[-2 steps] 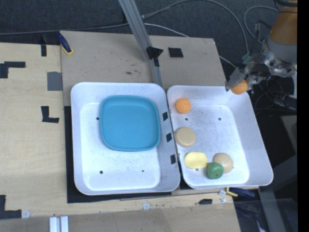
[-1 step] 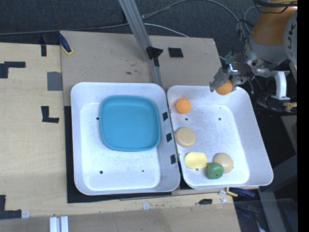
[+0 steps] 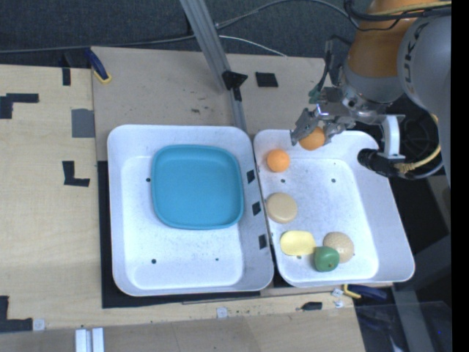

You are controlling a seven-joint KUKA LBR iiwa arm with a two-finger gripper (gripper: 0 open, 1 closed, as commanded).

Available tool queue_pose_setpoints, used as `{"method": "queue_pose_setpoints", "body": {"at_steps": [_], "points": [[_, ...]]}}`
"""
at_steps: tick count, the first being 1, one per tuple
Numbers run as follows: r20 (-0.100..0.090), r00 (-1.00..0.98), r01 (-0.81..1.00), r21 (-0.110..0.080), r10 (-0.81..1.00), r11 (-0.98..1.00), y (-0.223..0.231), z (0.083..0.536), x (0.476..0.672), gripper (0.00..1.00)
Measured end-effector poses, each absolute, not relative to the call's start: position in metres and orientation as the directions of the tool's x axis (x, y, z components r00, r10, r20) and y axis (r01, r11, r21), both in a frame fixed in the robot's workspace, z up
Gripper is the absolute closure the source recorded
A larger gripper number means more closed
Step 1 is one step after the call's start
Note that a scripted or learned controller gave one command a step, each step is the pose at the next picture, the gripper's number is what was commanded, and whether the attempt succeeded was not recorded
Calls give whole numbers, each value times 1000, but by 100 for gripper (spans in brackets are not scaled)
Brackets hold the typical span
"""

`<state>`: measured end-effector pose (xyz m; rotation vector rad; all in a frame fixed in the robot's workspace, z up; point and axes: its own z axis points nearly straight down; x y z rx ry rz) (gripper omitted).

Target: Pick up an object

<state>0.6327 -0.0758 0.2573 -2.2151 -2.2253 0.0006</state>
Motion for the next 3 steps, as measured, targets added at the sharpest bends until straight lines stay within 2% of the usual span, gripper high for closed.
{"method": "queue_pose_setpoints", "body": {"at_steps": [1, 2, 3], "points": [[0, -4, 1000, 0, 1000, 4, -24, 259, 636, 100], [1, -4, 1000, -2, 1000, 4, 23, 237, 641, 100], [0, -4, 1000, -1, 1000, 4, 74, 230, 657, 100]]}}
